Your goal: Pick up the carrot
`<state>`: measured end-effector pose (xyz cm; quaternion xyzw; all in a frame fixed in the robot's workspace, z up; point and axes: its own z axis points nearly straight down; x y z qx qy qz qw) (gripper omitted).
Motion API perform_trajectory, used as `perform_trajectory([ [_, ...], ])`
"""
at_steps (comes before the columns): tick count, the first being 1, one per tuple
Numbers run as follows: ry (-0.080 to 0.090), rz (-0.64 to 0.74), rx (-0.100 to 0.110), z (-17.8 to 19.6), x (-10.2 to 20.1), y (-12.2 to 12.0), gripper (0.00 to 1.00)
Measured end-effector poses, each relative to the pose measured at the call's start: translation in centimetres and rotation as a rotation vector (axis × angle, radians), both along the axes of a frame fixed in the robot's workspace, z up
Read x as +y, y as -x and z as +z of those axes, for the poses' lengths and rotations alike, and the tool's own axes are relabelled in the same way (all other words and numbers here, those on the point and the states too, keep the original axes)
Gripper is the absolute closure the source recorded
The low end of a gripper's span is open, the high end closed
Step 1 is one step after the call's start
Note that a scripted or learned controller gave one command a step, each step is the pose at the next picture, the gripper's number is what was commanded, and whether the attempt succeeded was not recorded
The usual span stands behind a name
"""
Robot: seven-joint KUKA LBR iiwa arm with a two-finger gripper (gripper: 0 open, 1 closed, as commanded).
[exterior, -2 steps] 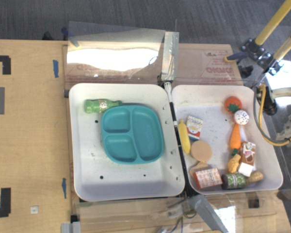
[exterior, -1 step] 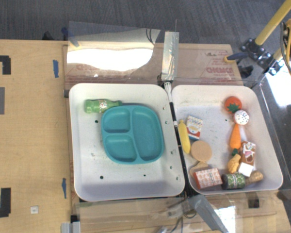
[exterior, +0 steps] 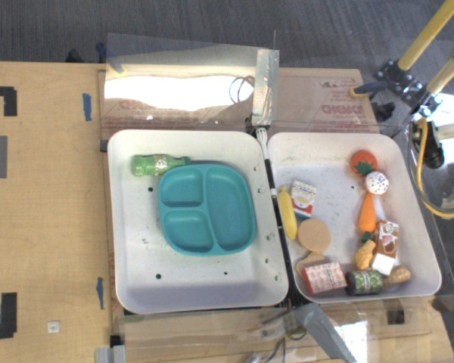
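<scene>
One fixed camera above the bench (exterior: pixel 45 203), looking down at a slant, both white bins (exterior: pixel 129 278) in frame

Scene bright, lit evenly from overhead. Strong glare on the clear sheet (exterior: pixel 185 89) behind the left bin (exterior: pixel 129 225); its surface washes out to white there. Soft grey shadow along the near inner wall of the left bin, and a thin shadow under the near edge of the teal tray (exterior: pixel 208 206). Right bin (exterior: pixel 420 233) white floor slightly overexposed, small specks still readable. Focus moderate: labels on small items blurred, print on the cardboard (exterior: pixel 333 100) barely legible. Grey floor at top darker, grainy
</scene>
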<state>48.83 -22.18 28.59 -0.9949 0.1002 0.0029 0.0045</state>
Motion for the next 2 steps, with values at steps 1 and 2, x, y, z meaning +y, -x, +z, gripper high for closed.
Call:
perform_trajectory([
  [1, -0.002, 0.005, -0.008, 1.24, 0.39, -0.35, 1.0],
  [2, -0.008, 0.007, -0.012, 2.19, 0.7, -0.56, 1.0],
])
